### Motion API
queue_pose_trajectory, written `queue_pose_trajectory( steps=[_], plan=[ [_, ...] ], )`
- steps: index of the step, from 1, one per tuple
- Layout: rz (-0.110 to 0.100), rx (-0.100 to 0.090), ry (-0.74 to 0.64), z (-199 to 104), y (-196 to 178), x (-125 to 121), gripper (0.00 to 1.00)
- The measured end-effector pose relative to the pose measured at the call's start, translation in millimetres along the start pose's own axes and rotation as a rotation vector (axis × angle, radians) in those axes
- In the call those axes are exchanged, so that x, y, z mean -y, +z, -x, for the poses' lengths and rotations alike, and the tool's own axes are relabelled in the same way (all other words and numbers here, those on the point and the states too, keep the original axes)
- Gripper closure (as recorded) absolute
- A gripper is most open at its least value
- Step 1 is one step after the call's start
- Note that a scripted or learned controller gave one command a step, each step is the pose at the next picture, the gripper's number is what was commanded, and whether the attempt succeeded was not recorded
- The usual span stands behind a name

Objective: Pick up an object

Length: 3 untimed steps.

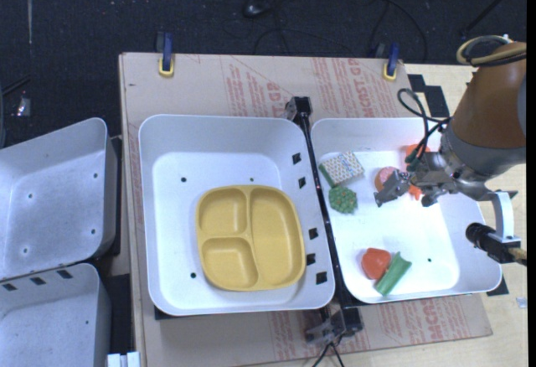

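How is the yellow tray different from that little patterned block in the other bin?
The yellow tray is far bigger than the patterned block. The tray is plain yellow with three compartments; the block is pale and speckled. The tray lies alone in the left bin; the block shares the right bin. Both lie flat.

Grey arm [494, 118] w/ orange band, reaching in from right edge, wrist bent down and pointing left. Gripper [402, 188] low, at end of dark wrist assembly, angled left. Cables looped along wrist. Finger state too blurred to tell.
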State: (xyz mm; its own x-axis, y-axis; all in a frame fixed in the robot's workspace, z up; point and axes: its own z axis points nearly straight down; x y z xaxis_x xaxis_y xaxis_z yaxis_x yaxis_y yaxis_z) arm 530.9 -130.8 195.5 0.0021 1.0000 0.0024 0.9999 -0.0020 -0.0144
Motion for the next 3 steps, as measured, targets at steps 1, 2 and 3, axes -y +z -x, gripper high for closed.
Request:
queue_pose_trajectory(
  steps=[1,2,3],
  plan=[
    [0.013,0.002,-0.003,0,-7,-3,0.00],
    [0.008,0.001,-0.001,-7,55,-2,0.00],
    [0.009,0.001,-0.001,-8,107,-2,0.00]
  ],
)
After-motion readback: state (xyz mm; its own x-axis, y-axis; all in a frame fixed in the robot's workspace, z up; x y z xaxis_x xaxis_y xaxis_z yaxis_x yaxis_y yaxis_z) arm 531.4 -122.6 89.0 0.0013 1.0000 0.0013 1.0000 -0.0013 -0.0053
